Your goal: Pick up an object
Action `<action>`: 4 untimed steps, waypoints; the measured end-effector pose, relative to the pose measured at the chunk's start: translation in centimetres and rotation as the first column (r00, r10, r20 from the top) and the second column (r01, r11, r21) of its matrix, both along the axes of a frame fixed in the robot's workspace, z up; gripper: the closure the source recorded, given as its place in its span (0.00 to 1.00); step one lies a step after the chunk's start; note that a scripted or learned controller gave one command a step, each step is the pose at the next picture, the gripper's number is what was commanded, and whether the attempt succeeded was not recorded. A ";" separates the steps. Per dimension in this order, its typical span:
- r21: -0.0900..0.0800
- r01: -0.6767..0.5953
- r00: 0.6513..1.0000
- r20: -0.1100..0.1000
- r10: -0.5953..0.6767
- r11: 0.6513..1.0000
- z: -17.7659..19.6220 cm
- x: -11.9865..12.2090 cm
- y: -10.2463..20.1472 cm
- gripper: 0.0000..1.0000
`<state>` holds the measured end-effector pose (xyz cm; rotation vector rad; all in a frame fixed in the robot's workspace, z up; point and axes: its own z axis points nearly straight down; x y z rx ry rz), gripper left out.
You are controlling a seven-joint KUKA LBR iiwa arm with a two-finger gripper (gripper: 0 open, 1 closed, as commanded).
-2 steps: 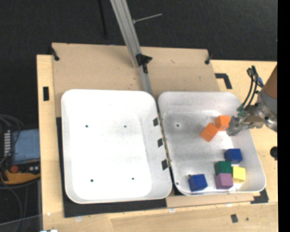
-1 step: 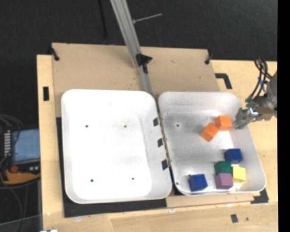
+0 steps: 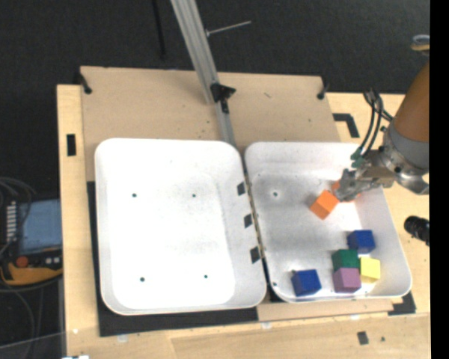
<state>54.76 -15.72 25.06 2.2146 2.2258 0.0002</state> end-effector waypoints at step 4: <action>0.001 -0.001 1.000 0.000 0.001 1.000 1.3 4.2 19.5 1.00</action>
